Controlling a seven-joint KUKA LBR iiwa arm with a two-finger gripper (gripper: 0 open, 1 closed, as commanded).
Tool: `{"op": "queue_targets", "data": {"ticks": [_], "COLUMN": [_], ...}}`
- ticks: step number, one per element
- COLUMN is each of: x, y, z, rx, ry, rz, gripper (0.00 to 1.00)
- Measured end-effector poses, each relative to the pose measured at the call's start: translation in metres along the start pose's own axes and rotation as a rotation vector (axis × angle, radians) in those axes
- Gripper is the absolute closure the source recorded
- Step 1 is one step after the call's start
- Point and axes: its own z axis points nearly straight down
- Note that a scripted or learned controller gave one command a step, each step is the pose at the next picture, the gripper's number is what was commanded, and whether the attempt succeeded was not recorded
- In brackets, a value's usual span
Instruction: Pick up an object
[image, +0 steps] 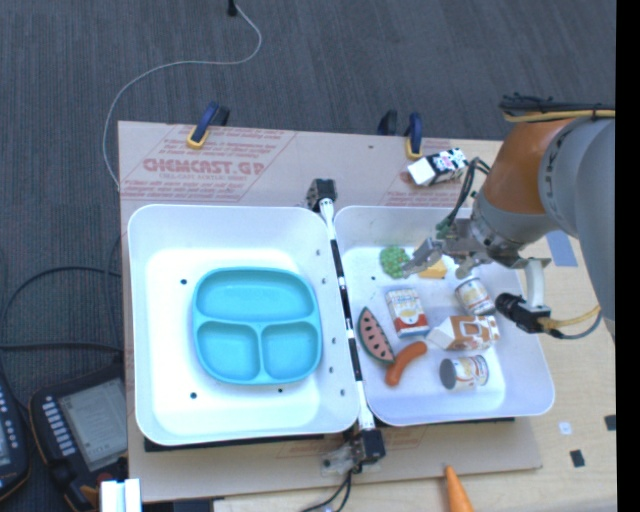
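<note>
My gripper (445, 258) hangs low over the back of the right bin (530, 400), with the grey arm and its orange band coming in from the right. Its two fingers stand apart, one by the green broccoli (394, 261) and one near a tin can (472, 296). A yellow wedge (433, 269) lies just under and between them, and nothing is gripped. Further forward lie a small carton (406, 309), a watermelon slice (375, 336), a sausage (404, 364), a brown packet (470, 331) and a second can (465, 372).
The left bin (160, 400) holds a blue divided plate (258, 325). A black ridge (340, 300) separates the bins. A small black-and-white toy (438, 166) sits on the board behind the right bin, near blue clamps (206, 121).
</note>
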Motion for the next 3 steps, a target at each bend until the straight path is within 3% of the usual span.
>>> {"op": "queue_targets", "data": {"ticks": [1, 2, 3], "x": [0.0, 0.0, 0.025], "y": [0.0, 0.0, -0.02], "z": [-0.01, -0.01, 0.028], "rx": [-0.001, 0.0, -0.006], "ry": [0.0, 0.0, -0.002], "rz": [0.0, 0.0, -0.001], "gripper": [1.0, 0.0, 0.0]}}
